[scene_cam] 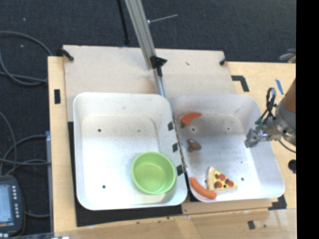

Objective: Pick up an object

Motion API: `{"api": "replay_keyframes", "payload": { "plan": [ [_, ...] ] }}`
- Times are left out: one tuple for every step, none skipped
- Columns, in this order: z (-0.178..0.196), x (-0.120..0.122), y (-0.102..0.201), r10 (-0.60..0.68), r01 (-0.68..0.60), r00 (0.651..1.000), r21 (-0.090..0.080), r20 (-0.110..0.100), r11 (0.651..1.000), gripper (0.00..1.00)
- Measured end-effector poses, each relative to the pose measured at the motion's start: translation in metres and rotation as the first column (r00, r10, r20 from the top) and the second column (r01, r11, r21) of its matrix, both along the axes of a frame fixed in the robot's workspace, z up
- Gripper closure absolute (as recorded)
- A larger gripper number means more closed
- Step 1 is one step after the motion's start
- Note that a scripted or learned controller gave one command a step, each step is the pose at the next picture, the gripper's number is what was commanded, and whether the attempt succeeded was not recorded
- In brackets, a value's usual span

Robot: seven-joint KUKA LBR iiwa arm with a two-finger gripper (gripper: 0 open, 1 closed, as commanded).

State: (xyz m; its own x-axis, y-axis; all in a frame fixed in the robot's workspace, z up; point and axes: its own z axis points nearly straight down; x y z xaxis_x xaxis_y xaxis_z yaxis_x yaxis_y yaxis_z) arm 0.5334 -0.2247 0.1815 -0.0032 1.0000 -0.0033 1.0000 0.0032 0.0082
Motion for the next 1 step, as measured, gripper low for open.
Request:
{"api": "replay_keyframes", "payload": {
  "plan": [
    [0.0273, 0.0015, -0.0010, 0.001, -0.001, 1.000, 0.002, -0.003, 1.000, 1.00]
  ]
}}
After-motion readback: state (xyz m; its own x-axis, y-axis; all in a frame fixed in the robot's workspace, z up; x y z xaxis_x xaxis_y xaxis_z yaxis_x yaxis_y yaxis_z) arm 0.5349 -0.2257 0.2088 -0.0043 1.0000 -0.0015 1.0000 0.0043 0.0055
